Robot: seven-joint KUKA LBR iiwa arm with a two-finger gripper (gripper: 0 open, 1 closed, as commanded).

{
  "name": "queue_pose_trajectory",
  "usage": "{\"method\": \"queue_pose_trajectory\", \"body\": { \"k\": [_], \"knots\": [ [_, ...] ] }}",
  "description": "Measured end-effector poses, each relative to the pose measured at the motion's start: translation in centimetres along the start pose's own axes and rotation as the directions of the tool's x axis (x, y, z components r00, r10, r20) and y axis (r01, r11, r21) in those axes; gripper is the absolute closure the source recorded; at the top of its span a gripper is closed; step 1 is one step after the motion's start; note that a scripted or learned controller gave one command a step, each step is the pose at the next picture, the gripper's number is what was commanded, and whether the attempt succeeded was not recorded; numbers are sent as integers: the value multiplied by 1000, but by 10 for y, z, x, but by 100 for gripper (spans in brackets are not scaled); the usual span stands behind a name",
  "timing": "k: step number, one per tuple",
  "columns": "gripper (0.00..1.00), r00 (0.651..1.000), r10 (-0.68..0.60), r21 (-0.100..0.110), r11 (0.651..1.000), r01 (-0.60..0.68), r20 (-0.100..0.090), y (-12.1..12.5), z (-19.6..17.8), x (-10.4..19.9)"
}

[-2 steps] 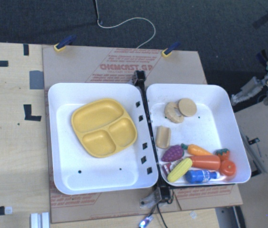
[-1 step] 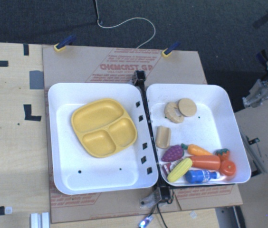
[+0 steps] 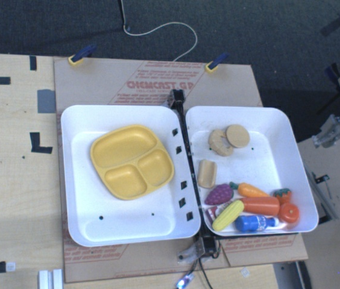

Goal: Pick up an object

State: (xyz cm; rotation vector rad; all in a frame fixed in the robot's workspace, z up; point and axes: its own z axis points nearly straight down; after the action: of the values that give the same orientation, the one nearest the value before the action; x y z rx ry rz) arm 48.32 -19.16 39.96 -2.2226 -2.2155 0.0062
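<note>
- Cardboard sheet (image 3: 158,83) under the two bins, upper centre of frame: red printing reading "CHEMCAST GP"; the smaller red lines around it are too small to read.

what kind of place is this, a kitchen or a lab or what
Most likely a robotics lab bench, not a kitchen. Two shallow white bins sit side by side on a cardboard sheet held by clamps; the food is toys, such as a plastic corn cob, beside a yellow divided plate.
</note>
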Motion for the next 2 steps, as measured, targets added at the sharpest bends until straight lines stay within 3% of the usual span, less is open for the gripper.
{"method": "queue_pose_trajectory", "body": {
  "k": [1,2],
  "knots": [
    [100,1000,0,-3,1000,0,1,0,5,-34],
    [100,1000,-4,-2,1000,4,0,1,28,-32]
  ]
}}
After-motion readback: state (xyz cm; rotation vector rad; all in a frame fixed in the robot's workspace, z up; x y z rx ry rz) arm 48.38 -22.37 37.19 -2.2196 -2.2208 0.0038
